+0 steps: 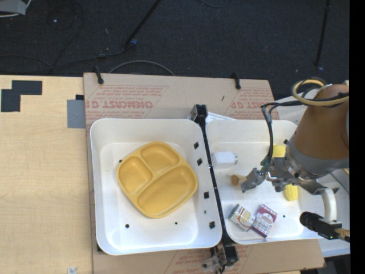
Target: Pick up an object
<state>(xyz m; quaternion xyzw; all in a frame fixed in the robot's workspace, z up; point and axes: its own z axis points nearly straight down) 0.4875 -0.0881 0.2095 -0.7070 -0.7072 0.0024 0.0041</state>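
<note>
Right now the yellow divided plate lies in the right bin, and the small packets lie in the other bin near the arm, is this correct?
Not quite. The camera view shows the yellow divided plate in the left bin, not the right one. The small packets do lie in the other bin, near the arm.

Two shallow white bins sit side by side: one at nine o'clock [108,153], one at three o'clock [239,136]. The nine o'clock bin holds one yellow divided plate [157,178]. The three o'clock bin holds one white cylinder [225,158], one small brown piece [235,180], two small packets [241,216] [263,220] and two yellow pieces [279,150] [291,193].
</note>
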